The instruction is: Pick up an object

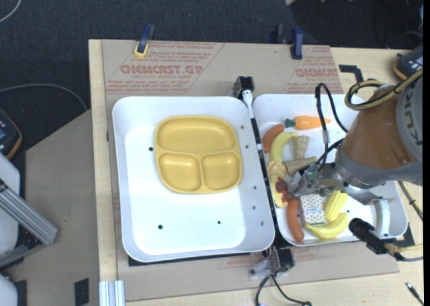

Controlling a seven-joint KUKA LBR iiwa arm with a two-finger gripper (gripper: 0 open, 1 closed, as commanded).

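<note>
Where the grey arm with its orange band reaches in from the right, its tool hangs low over the middle of the right bin, dark and half buried in cables, and whether it is apart or together cannot be told. Right around it lies the clutter of toy food: a small white packet with red print too fine to read sits just below it, a yellow corn cob beside that, and a curved yellow banana along the bin's near edge. A glossy red-orange sausage lies at the near left, touching the packet's side. Above the tool rest a tan cracker-like piece, a second banana shape with a reddish curved piece against it, and an orange carrot with a green tip toward the far wall. Nothing can be seen gripped. Across the black divider, the left bin, smooth white plastic with rounded corners, holds a matte yellow plate split into three compartments, one large and two small. Both bins sit on a pale surface whose brown protective sheet repeats the red words "CHEMCAST GP". A yellow clamp and a blue clamp bite its far edge.
</note>
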